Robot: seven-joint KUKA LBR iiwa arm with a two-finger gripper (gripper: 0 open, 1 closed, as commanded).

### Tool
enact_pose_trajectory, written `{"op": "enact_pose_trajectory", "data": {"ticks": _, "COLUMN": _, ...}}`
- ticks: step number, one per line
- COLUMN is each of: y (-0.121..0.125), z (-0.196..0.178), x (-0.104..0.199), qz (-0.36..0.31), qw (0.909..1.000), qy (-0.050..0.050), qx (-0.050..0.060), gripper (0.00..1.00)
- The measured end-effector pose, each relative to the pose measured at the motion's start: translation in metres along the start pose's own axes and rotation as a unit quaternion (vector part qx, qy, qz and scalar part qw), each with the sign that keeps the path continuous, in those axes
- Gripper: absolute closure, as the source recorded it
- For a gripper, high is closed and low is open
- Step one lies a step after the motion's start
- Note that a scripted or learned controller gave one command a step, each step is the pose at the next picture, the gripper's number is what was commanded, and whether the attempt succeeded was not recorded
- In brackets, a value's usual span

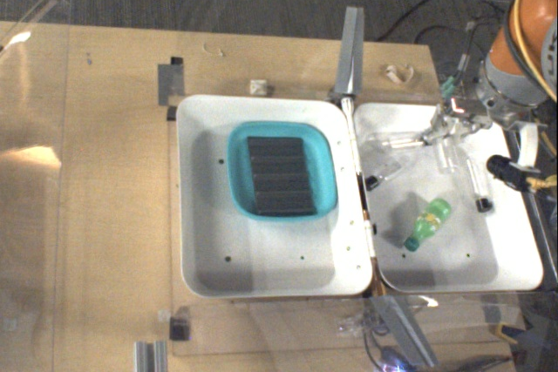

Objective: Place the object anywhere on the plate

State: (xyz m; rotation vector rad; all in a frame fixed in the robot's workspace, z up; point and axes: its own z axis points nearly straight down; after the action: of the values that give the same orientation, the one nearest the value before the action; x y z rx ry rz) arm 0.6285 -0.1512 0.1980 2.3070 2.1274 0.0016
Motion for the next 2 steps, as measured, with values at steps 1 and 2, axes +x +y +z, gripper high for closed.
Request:
{"op": "enact_pose_trajectory", "data": {"ticks": 1, "y": -0.037, "z": -0.025, "x": 0.008, "qz": -0.06, "qw": 0.9982, "qy": 0.0, "qx": -0.002, "gripper": 1.0}}
{"op": "enact_pose_trajectory", "data": {"ticks": 2, "y": -0.084, "z": 0.004, "x": 0.074, "qz": -0.099, "qw": 0.9951, "qy": 0.001, "qx": -0.001, "gripper": 1.0}}
